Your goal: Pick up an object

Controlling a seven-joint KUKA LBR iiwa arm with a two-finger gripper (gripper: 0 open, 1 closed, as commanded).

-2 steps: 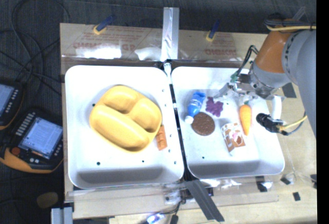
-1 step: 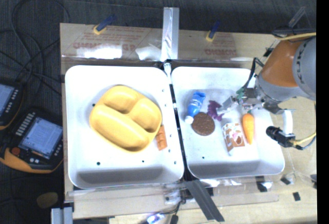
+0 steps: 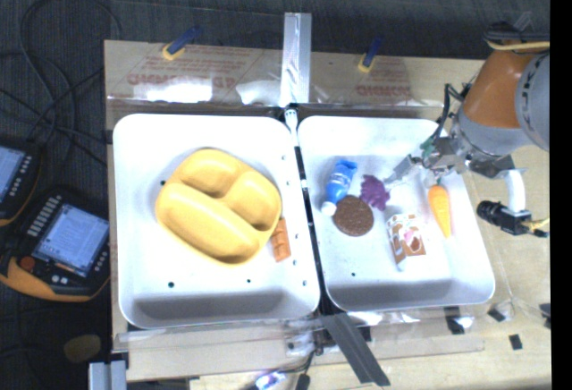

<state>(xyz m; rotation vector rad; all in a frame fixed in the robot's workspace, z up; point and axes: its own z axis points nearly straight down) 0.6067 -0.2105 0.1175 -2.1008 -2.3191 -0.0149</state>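
Right bin (image 3: pixel 465 285), near edge inward: small carton (image 3: pixel 406 239), brown disc (image 3: pixel 354 216), carrot (image 3: pixel 439 207) by the right wall, purple piece (image 3: pixel 375 192), blue bottle (image 3: pixel 340 180). Left bin (image 3: pixel 134 290) held a big yellow lump (image 3: pixel 219 205). Gripper (image 3: pixel 435 153) hung over the right bin's far corner, just beyond the carrot; grip state could not be told.

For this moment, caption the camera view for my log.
KUKA arm poised over right bin near the toy carrot; yellow bread loaf fills left bin.
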